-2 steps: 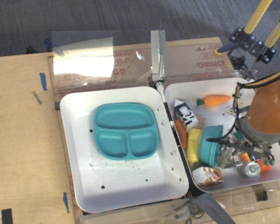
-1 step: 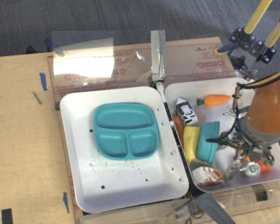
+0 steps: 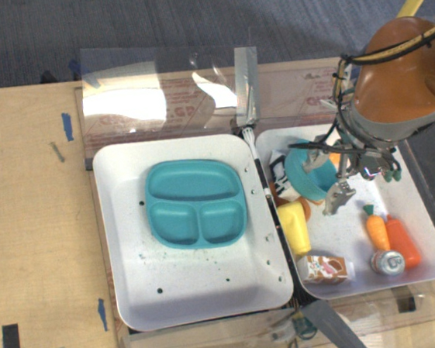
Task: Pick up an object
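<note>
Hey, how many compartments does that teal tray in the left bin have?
3. The teal tray in the left bin has one long compartment across its far side and two smaller ones side by side along its near edge.

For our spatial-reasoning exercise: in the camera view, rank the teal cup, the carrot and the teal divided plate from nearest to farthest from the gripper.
1. Teal cup, just left of the gripper.
2. Carrot, below-right, same bin.
3. Teal divided plate, in the left bin.
</note>
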`<state>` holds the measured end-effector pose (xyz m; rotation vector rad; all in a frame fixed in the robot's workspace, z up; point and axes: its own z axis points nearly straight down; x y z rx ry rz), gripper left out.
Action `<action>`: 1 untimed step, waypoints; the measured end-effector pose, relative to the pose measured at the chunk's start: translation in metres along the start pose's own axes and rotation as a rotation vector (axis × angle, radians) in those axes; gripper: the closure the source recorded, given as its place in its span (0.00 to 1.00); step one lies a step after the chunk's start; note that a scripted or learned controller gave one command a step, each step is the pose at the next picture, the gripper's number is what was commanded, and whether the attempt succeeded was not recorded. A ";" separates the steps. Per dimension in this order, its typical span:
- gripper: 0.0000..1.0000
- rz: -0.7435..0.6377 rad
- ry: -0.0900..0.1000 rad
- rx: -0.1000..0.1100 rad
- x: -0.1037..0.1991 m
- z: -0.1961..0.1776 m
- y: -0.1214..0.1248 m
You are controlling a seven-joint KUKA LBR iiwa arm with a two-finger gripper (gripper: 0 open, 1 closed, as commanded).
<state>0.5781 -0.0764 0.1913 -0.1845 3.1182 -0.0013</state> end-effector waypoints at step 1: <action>0.00 -0.154 -0.006 0.016 -0.047 0.075 -0.038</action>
